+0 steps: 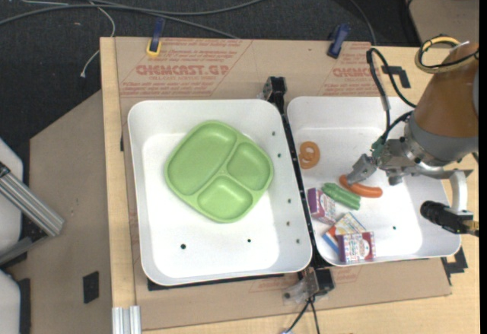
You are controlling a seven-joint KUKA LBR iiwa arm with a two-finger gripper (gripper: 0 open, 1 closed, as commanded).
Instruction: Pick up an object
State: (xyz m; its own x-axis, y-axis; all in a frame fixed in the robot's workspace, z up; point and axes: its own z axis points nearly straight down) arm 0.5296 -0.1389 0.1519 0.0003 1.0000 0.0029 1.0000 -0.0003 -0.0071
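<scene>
- My arm (445, 108), grey with an orange band, reaches in from the right over the right-hand white bin (396, 116).
- My jaws hang low at the middle of that bin, pointing left; whether they are spread or pressed together I cannot tell from this slanted overhead view.
- Just beside the tip of my jaws lies an orange toy hot dog (364, 189), and touching it on its left a green toy pickle-like piece (340, 195), tilted.
- Further up the bin, near its left wall, sits a small orange ring (309, 154), apart from the rest.
- Along the left wall lower down stands a purple and white carton (323, 206).
- At the bin's lower edge lies a pink and white packet (354, 246), with a small red and blue item (332, 235) against its left side.
- The left-hand white bin (152, 173) holds a green divided plate (220, 170) with three compartments, lying flat near the middle.
- Both bins rest on a table (190, 66) covered with brown cardboard, clipped at its far edge by two clamps (155, 44).
- Black cables (384, 85) trail across the right bin's far corner towards my arm.
</scene>
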